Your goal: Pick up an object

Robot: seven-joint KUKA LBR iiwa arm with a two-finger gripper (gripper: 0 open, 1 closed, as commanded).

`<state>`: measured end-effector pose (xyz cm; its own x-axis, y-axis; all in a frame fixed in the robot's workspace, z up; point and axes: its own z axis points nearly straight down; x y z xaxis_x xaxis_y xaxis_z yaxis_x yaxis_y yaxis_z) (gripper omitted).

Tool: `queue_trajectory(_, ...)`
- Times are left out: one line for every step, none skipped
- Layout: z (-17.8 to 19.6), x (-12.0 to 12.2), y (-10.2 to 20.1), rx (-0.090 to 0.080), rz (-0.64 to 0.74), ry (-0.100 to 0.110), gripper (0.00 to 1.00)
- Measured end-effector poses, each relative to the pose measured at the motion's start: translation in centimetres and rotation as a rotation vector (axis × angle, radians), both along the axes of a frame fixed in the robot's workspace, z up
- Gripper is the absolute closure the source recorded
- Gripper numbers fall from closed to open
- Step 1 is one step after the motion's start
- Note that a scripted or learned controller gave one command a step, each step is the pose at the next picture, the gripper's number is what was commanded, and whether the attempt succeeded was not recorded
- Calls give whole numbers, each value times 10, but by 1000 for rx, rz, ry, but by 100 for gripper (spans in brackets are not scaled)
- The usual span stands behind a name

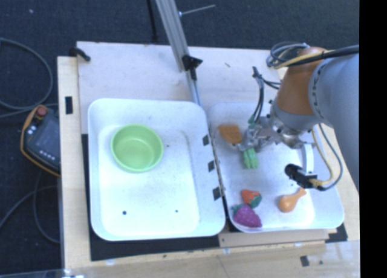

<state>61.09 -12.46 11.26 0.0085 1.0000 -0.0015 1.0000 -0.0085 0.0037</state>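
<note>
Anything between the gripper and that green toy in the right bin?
Nothing visible. The gripper sits right above the green toy in the right bin, its tip at the toy's top end. The orange piece lies beside it to the left, apart; the strawberry and purple grapes are nearer the front wall.

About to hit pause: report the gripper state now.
Gripper: over the right bin, right at the green toy; open or shut cannot be told.
</note>
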Motion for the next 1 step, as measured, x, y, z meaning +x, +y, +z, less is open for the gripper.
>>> queue_trajectory(45,-4,-3,0,4,-2,100)
